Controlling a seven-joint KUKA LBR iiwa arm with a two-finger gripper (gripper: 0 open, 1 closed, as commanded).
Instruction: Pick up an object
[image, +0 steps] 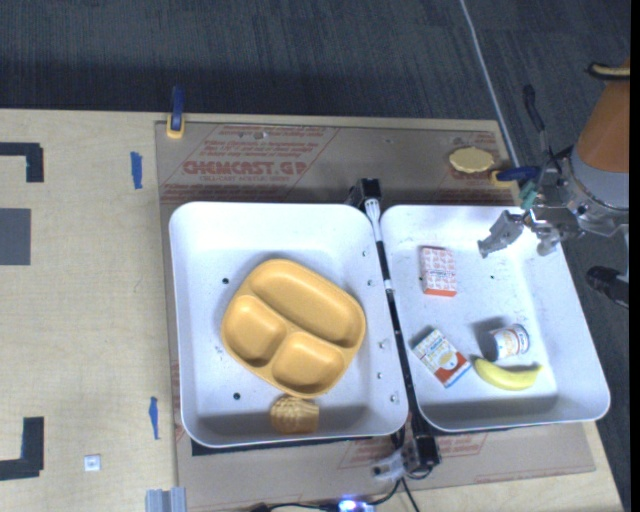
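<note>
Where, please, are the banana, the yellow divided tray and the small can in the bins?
banana (507, 374), camera view, middle of its curved body.
yellow divided tray (292, 325), camera view, central ridge between compartments.
small can (508, 342), camera view, its labelled side.

We see even, bright overhead light w/ soft shadows inside the white bins (190, 300); mild glare on the yellow tray (292, 324), slight softness overall.

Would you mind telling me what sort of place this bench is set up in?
Probably a robotics lab's grasping test bench: two shallow white bins hold toy food such as a banana and a yellow divided tray, and a gripper hangs over the right bin.
</note>
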